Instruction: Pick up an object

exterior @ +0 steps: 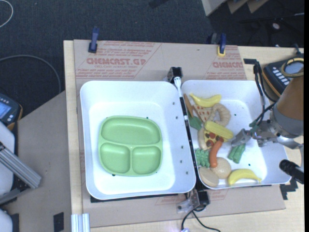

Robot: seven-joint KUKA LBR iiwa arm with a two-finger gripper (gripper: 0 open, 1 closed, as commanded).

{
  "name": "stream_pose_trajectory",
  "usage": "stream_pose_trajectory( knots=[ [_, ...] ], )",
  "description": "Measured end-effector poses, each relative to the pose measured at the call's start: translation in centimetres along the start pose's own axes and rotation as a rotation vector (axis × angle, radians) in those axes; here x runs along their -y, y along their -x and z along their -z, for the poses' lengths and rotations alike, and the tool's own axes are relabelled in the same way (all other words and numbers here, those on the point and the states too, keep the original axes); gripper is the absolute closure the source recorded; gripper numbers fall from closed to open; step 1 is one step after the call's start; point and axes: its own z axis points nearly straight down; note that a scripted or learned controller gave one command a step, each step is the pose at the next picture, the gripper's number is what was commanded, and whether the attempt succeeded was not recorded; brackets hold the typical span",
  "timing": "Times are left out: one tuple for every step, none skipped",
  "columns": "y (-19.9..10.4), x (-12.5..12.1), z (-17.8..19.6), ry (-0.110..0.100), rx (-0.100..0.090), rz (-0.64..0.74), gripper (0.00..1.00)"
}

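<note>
step: closing in on toy food | pincer (243, 137): fingers spread, holding nothing, right of the yellow corn (218, 129) | target: green vegetable (237, 152) just below | advice: descend straight, straddle it, avoid the banana (243, 176)

The arm (293, 111) is cut off by the right edge, so only its orange band and wrist show. The gripper (240, 138) is small and blurred among the toys; whether its fingers touch anything cannot be told. In the right bin (251, 93) the heaped toy food (212, 137) overlaps, hiding parts of several pieces. A black device (9, 111) runs off the left edge, as does a white cable (6, 13).
</note>
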Motion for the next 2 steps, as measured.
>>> stream_pose_trajectory(
  knots=[
    [-9.0,-3.3,-3.9,0.019,0.008,0.007,0.00],
    [-8.6,-3.5,-2.4,0.030,0.007,0.001,1.00]
  ],
)
